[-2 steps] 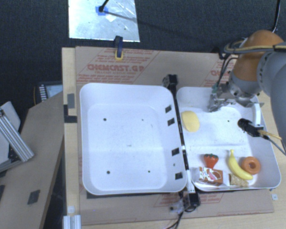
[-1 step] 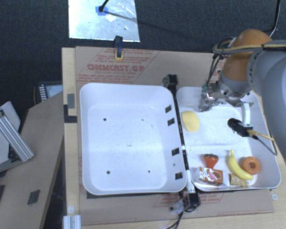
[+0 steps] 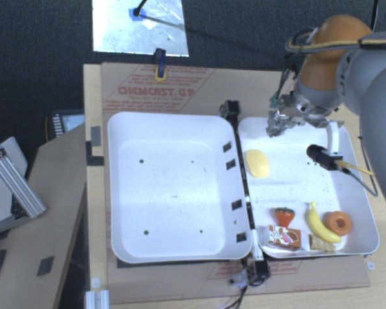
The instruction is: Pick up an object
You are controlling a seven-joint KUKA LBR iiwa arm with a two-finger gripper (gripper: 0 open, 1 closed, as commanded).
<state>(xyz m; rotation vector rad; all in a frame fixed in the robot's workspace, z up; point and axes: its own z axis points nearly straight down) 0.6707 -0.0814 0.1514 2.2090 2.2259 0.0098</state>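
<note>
My gripper (image 3: 274,128) hangs over the far left part of the right bin (image 3: 360,198), its fingers pointing down, with nothing visibly between them. A pale yellow lemon-shaped object (image 3: 258,163) lies just below and left of it, near the bin's left wall. Along the near edge sit a strawberry (image 3: 284,215), a red and white packet (image 3: 283,237), a banana (image 3: 322,223), an orange ring-shaped doughnut (image 3: 339,223) and a small tan piece (image 3: 320,243).
The left bin (image 3: 173,185) stands beside the right one, split from it by a ridge with black clips (image 3: 234,166). Both rest on a cardboard sheet (image 3: 160,85). A shiny foil sheet (image 3: 140,18) lies beyond the bench.
</note>
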